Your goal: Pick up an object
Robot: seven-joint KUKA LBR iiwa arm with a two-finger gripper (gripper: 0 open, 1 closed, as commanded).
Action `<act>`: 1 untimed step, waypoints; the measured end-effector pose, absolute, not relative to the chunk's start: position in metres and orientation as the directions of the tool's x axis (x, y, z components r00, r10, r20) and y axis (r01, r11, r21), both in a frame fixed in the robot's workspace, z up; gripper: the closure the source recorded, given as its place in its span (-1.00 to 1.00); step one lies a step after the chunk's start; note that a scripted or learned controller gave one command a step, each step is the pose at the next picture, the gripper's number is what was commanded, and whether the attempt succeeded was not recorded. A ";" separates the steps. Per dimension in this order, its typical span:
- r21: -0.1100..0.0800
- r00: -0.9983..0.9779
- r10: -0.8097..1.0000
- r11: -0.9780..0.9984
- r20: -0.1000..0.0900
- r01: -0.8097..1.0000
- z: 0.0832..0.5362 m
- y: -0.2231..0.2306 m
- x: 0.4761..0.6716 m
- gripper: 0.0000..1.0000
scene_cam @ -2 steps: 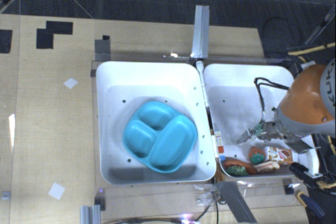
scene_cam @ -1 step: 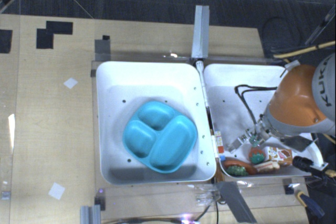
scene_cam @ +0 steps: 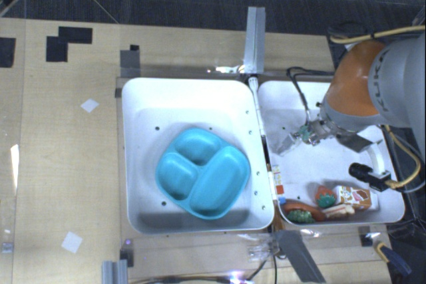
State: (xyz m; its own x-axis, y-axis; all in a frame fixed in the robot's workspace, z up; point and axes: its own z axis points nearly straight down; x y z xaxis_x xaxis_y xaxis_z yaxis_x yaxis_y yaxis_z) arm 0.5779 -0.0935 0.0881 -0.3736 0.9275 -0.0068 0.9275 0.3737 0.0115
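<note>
Overhead, the grey arm with its orange band reaches from the right into the right-hand white bin, one of two sitting side by side on the pale wooden tabletop. Its claw sits low over the bare middle of that bin, near the divider shared with the left-hand bin. From this angle it is not possible to tell whether the claw is released or clenched, and nothing can be made out in its grasp.

The loose items lie well apart from the claw, bunched along the near edge of the right-hand bin. A small carton printed in red and white lies on its side, with a green toy touching its left end. A pale stick-like piece lies just below them. Farther left, by the bin's near-left corner, a small dark green and orange item is too small to identify.

A blue divided plate with three compartments sits alone in the left-hand bin, toward its near side. Black tape marks dot the tabletop's far-left corner.
</note>
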 end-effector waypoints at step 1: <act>0.013 -0.373 0.928 0.373 -0.006 0.928 0.089 -0.105 0.540 -1.00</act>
State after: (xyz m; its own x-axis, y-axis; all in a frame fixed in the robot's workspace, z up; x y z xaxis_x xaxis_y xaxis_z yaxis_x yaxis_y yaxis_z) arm 0.5397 -0.1046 0.0889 -0.3733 0.9277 -0.0058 0.9276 0.3734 0.0131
